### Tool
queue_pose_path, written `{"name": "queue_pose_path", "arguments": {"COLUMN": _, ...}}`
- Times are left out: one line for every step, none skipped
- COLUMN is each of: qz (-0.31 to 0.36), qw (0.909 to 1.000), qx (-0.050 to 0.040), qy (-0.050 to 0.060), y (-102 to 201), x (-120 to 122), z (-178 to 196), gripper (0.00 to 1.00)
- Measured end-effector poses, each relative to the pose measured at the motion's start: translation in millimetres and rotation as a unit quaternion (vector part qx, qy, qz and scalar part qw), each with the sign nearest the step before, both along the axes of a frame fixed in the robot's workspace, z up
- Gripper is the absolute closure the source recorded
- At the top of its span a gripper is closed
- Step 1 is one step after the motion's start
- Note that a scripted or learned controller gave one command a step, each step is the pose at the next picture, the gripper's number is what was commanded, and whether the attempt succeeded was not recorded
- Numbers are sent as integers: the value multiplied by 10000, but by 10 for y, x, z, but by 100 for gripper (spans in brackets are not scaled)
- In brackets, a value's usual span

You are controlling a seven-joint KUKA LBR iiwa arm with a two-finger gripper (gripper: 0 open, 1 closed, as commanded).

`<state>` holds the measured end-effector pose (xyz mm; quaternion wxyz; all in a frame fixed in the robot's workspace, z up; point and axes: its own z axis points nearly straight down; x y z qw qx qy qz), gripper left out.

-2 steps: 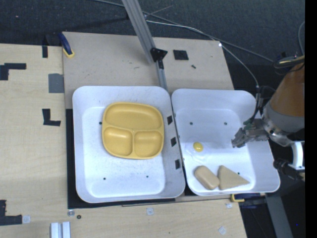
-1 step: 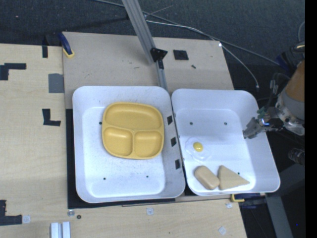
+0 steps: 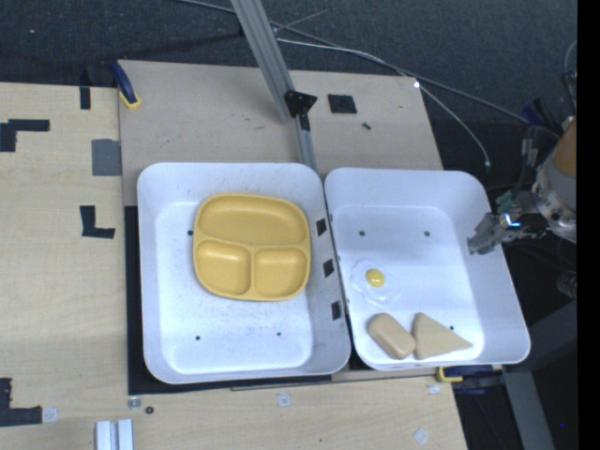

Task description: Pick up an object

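The right bin [image 3: 412, 187] holds three small objects. A white fried-egg piece with a yellow yolk [image 3: 374, 278] lies near its middle. A tan bread roll [image 3: 390, 335] and a tan wedge [image 3: 437, 337] lie side by side by the front wall. My gripper [image 3: 487, 233] hangs over the right rim of this bin, apart from all three objects, with nothing seen in it. A yellow divided plate [image 3: 251, 246] lies in the left bin [image 3: 169, 336].
A grey metal pole [image 3: 264, 45] slants down from the top to the wall between the bins. Cables run across the dark floor behind the bench. Black tape marks dot the wooden bench on the left.
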<state>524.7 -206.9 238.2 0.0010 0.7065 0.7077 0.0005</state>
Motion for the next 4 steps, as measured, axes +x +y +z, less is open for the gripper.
{"name": "queue_pose_path", "arguments": {"qz": 25, "qw": 10000, "qx": 11, "qy": 6, "y": 509, "x": 148, "z": 76, "gripper": 100}}
{"name": "queue_pose_path", "arguments": {"qz": 21, "qw": 10000, "qx": 7, "qy": 14, "y": 994, "x": 367, "z": 27, "gripper": 100}}
{"name": "queue_pose_path", "arguments": {"qz": 19, "qw": 10000, "qx": 5, "qy": 20, "y": 1557, "x": 506, "z": -107, "gripper": 100}}
{"name": "queue_pose_path", "arguments": {"qz": 21, "qw": 10000, "qx": 7, "qy": 21, "y": 2084, "x": 646, "z": -217, "gripper": 100}}
